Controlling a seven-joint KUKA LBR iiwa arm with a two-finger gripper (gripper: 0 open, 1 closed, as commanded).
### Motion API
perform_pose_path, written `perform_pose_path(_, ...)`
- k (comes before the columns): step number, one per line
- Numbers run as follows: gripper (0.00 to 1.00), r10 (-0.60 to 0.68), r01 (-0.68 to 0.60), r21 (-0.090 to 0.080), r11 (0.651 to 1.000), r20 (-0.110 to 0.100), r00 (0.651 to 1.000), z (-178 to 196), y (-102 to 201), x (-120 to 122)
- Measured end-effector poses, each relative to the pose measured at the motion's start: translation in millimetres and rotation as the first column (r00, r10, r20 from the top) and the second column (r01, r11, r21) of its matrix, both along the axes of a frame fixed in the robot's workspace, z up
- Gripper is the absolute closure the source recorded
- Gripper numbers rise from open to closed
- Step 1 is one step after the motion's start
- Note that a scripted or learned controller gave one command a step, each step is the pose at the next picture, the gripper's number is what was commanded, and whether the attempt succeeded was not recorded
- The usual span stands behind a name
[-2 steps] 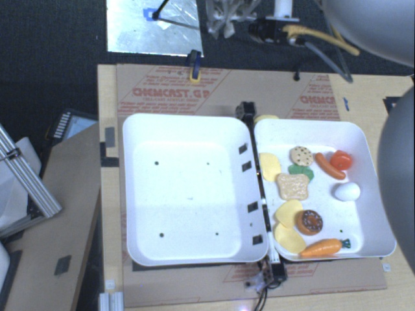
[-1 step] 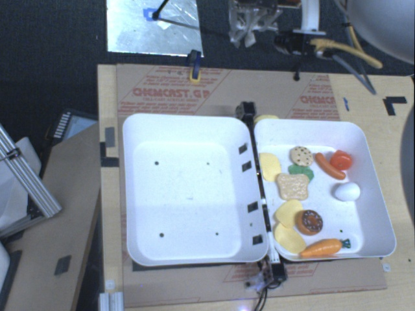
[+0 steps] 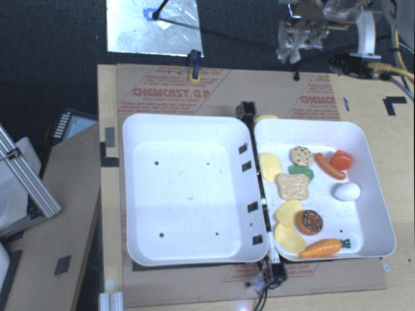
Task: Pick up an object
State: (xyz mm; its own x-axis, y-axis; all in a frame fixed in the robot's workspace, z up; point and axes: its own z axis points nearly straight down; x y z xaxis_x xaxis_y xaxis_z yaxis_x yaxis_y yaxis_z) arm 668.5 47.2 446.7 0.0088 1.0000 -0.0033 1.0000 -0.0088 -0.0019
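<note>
The gripper (image 3: 290, 52) is hanging high beyond the right bin (image 3: 373, 173), its fingers' state impossible to tell, while a carrot (image 3: 321, 247), donut (image 3: 310, 221) and egg (image 3: 347, 191) are lying inside.

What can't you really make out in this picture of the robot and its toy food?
- Gripper, camera view: small and blurred near the top edge, so its fingers' state is unreadable.
- Arm: cut off by the top edge.
- Yellow piece behind the right bin: mostly hidden by the bin's rim.
- Green piece: partly covered by the cookie.
</note>
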Motion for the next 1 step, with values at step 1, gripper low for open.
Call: perform_pose_path(1, 1.00, 0.006, -0.006, 0.002, 1.000, 0.002, 1.000, -32.8, -55.1, 0.0)
